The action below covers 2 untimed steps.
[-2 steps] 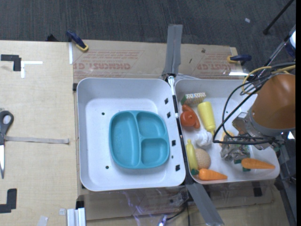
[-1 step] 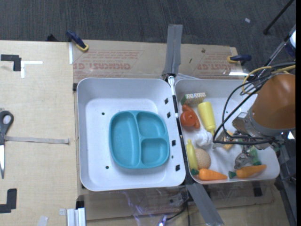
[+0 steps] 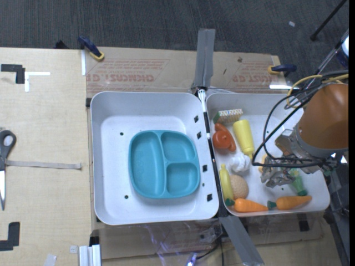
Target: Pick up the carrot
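Approach step: the grey two-finger gripper (image 3: 279, 176) hovers in the right white bin (image 3: 260, 105); finger state cannot be determined. The orange plastic carrot (image 3: 292, 202) lies at the near wall. Next: descend onto it.

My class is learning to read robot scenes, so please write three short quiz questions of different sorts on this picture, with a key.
1. True or false: the teal divided plate lies in the left bin.
2. How many carrots lie along the right bin's near edge? A) one B) two C) four
3. Fill in: the claw hangs over the ____ bin.

Key:
1. True.
2. B: one carrot sits left of the other carrot.
3. Right. It is above the carrots, with neither between its fingers.
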Available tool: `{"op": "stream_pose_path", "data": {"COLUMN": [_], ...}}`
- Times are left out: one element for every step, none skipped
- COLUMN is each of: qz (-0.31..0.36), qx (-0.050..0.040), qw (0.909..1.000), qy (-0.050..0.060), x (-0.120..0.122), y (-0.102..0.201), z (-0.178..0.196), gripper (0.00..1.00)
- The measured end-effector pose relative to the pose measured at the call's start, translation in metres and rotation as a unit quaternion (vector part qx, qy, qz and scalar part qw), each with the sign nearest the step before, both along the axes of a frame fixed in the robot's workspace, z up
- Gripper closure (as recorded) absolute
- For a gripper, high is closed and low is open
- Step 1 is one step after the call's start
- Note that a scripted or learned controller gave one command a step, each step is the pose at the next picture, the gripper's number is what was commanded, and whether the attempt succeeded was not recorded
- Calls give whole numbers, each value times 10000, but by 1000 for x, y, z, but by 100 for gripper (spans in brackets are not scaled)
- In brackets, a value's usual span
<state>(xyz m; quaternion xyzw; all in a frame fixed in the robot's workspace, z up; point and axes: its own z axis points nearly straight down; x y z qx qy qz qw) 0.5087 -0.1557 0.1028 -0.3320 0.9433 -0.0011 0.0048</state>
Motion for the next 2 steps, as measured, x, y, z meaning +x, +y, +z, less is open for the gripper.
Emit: {"op": "stream_pose_path", "data": {"qz": [0, -5], "qx": [0, 2], "qw": [10000, 10000], "qy": [1, -27], "x": [0, 2], "y": [0, 1], "z": [0, 10], "gripper": [0, 100]}}
